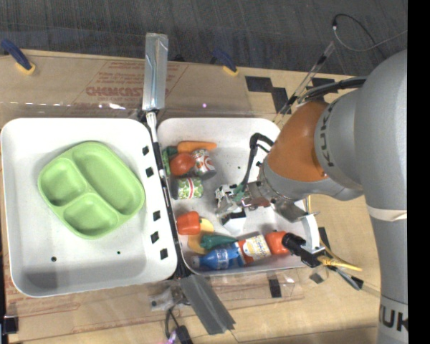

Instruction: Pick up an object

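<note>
Gripper (pixel 229 201) low over the middle of the right bin (pixel 233 131), apparently touching nothing; released or clenched, cannot tell. Candidates close by: bottle (pixel 236 252) lying along the near wall, small can (pixel 189 188) just left, tomato (pixel 180 164) and carrot (pixel 196 147) beyond. Green plate (pixel 92 187) alone in the left bin (pixel 21 264). Best to pick one free-standing item, centre above it, descend straight, close firmly, lift slowly clear of neighbours.

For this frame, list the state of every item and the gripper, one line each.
Gripper: low in the right bin, grasp unclear.
Green plate: flat in the left bin.
Bottle: lying on its side.
Carrot: lying at the far edge.
Tomato: resting beside the carrot.
</note>
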Motion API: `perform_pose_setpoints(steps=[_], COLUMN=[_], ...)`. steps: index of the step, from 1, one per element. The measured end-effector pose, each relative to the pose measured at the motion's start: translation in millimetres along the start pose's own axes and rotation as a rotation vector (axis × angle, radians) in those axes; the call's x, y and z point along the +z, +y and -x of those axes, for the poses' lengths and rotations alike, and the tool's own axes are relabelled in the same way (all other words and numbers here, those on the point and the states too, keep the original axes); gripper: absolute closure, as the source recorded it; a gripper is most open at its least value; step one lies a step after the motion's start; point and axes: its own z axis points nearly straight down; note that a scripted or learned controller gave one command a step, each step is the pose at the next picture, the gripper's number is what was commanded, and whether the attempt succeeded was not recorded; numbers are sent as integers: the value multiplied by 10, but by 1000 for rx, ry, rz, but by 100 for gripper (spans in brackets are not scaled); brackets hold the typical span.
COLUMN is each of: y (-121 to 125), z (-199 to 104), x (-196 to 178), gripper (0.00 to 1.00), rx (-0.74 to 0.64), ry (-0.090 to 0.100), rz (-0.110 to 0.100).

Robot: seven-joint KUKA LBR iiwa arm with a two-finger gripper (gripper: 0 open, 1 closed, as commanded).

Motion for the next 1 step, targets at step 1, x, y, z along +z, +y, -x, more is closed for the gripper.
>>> perform_pose_setpoints(steps=[1], y=[475], z=[-91], x=[-1080], gripper=[100], rx=[228], ry=[1], rz=[0])
